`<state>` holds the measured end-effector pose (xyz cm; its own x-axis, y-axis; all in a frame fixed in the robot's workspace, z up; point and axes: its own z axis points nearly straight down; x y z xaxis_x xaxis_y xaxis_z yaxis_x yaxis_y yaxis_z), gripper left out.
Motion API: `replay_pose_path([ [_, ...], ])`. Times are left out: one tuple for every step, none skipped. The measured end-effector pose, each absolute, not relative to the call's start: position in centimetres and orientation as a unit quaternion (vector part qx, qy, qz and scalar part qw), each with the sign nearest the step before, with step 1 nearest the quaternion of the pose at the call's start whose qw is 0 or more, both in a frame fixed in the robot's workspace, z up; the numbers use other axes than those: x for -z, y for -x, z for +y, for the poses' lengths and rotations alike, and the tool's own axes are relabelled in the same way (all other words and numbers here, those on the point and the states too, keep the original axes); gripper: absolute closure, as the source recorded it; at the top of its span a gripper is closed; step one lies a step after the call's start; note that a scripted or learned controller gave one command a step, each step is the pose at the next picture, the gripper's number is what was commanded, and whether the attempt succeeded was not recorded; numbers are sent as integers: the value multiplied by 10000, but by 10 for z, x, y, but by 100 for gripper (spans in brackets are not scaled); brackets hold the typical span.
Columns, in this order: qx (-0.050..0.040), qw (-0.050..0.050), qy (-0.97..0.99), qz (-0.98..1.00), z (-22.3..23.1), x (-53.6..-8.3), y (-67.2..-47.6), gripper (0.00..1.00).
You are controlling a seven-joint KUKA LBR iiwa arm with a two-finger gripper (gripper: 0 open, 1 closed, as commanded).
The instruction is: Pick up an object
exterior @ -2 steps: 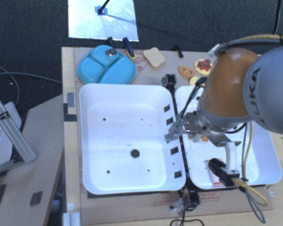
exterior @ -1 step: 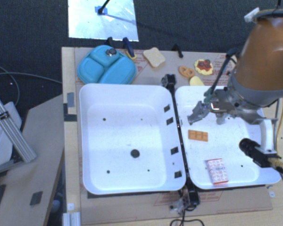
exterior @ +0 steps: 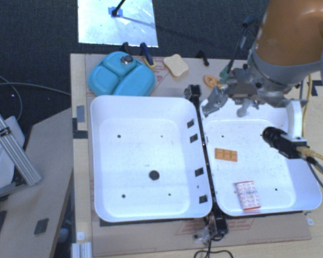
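Note:
Three small objects lie in the two white bins. An orange waffle-patterned tile (exterior: 225,155) rests in the middle of the right bin (exterior: 307,198). A red-and-white patterned packet (exterior: 247,194) lies near that bin's front edge. A small dark round piece (exterior: 154,174) sits in the left bin (exterior: 105,144). My gripper (exterior: 226,108) hangs over the back edge of the right bin, well above and behind the tile. Its two grey fingers (exterior: 211,105) stand apart with nothing between them.
Behind the bins sit a blue lidded dish (exterior: 121,75), a tan bread-shaped piece (exterior: 176,65) and a small orange item (exterior: 211,81). A black cylindrical device (exterior: 280,138) juts over the right bin's right side. A shiny sheet (exterior: 117,14) lies at the back.

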<state>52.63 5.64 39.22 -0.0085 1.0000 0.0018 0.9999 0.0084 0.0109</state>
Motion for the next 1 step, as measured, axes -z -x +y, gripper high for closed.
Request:
replay_pose_path([
  [35,-31,-7064,7078,76,-278,-518,0],
])
